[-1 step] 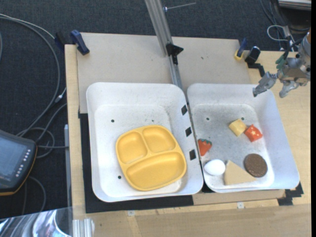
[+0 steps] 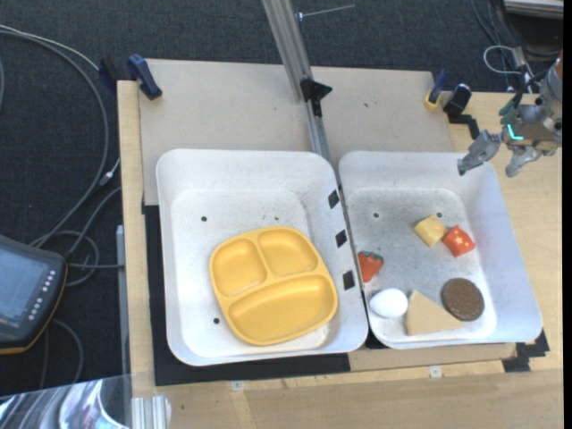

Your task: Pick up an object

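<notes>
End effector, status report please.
End effector open, holding nothing, above right bin's far corner. Yellow block and red block nearest. Nothing in the way.

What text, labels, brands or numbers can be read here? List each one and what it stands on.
None can be read.
The dark handheld device at the left edge has a panel of small lit buttons, too small and blurred to read.
The yellow divided plate, the two white bins, the brown disc and the hand carry no visible lettering.
</notes>
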`<state>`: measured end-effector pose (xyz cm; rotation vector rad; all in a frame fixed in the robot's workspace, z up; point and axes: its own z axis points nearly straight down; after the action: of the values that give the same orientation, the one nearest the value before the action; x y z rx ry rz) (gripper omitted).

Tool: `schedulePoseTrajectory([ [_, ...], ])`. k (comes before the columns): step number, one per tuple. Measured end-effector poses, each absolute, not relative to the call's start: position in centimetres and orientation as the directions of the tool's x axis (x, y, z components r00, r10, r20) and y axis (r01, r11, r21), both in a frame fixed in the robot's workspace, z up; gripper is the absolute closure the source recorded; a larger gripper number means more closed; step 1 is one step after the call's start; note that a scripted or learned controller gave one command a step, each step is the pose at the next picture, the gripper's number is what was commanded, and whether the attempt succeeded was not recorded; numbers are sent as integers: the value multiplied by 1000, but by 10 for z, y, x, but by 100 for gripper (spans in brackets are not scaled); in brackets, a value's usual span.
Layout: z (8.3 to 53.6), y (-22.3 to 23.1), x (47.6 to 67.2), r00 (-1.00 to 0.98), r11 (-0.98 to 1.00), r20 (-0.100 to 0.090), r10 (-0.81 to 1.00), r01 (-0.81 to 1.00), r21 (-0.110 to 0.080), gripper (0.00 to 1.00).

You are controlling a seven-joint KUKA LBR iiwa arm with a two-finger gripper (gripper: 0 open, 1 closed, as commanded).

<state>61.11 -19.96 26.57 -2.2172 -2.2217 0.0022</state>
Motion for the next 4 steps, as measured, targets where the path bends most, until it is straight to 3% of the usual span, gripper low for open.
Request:
schedulePoseTrajectory([
  [3,92,-195,613,-1,1,3,1000,1000,-8,0],
  [4,107,-196,616,-1,1,1,1000,1000,1,100],
])
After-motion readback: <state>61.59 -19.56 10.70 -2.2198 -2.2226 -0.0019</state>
